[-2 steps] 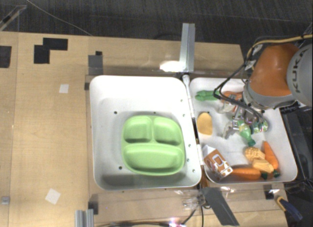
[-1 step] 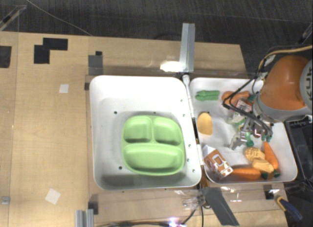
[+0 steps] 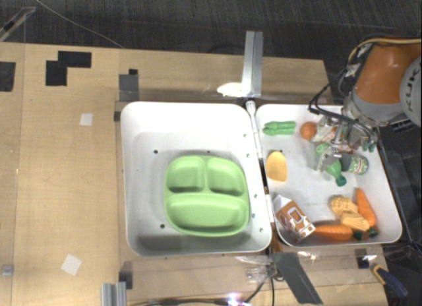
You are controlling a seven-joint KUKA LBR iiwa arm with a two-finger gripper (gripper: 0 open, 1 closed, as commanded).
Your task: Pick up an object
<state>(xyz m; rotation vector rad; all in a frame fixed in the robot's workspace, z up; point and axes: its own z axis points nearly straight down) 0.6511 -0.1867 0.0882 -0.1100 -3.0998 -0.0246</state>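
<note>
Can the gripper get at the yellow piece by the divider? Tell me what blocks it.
Probably yes. The yellow piece lies alone on bare bin floor, apart from the green pod, and the gripper hovers over the same bin.

My view of the hand (image 3: 337, 145) is poor: its fingers blur into the dark green toy (image 3: 334, 168) and the small bottle (image 3: 357, 164) right under it, and I cannot tell their state or whether they touch anything. The arm (image 3: 389, 80) runs off the right edge past its orange band. The long carrot (image 3: 331, 233) lies partly tucked behind the brown packet (image 3: 294, 219). The print on that packet is too small for me to read.
</note>
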